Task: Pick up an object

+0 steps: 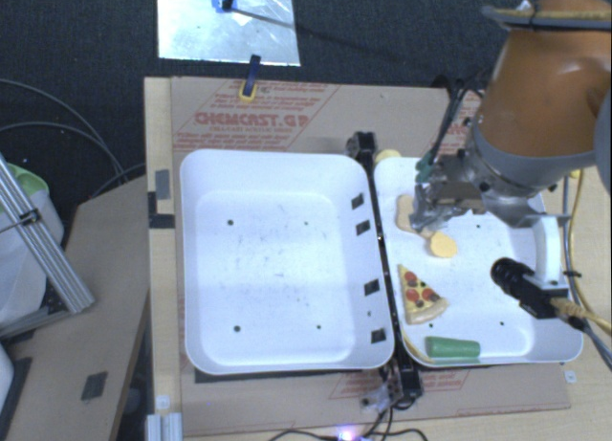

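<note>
Claw (432, 211) sits low in the right bin (497, 334), partly covering a tan piece (405, 211); finger state cannot be determined. Pizza slice (422, 297) and green block (452, 347) lie unobstructed nearby.

The arm (550, 95) runs off the frame at 3 o'clock and at 12 o'clock, and its bulk covers the right bin's (497, 329) far corner toward 1 o'clock. The claw (432, 214) hides part of a tan piece (405, 211) beneath it; whether they touch is unclear. A pale round thing (387, 156) at the bin's 11 o'clock rim is too small to name.
</note>
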`<state>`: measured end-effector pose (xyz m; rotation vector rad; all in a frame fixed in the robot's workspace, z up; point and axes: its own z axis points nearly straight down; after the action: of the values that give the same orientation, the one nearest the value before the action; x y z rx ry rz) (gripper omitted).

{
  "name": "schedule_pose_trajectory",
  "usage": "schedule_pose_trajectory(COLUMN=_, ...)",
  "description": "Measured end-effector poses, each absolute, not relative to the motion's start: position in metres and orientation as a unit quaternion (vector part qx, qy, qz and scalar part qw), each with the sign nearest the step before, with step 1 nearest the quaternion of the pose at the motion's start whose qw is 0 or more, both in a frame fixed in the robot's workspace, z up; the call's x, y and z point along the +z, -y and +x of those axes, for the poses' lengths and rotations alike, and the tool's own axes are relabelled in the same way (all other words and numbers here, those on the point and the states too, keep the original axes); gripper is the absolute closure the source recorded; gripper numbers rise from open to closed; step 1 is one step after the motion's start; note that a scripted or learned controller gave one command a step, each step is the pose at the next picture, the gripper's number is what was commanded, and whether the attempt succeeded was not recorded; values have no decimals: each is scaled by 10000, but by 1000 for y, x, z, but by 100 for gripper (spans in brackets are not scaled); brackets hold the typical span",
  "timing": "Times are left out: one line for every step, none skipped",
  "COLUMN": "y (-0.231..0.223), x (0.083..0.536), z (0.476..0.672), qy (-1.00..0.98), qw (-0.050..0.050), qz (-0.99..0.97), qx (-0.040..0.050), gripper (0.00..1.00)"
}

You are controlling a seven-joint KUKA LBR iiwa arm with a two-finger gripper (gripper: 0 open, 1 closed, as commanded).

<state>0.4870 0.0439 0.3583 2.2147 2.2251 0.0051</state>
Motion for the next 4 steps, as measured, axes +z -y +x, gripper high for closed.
schedule_pose_trajectory(y=1, x=320, z=495, qy=-7059, qw=2, qz=7084, qx=-8, gripper=100)
schedule_pose_trajectory(y=-75, x=266, z=486, qy=-7109, qw=-17, qz=7033, qx=-4, gripper=100)
schedule_pose_trajectory(y=-106, x=439, z=488, qy=-7103, qw=49, qz=7038, qx=98, gripper=100)
schedule_pose_trajectory(y=-179, x=351, z=526, qy=-7105, qw=-10, qz=7037, qx=-8, gripper=100)
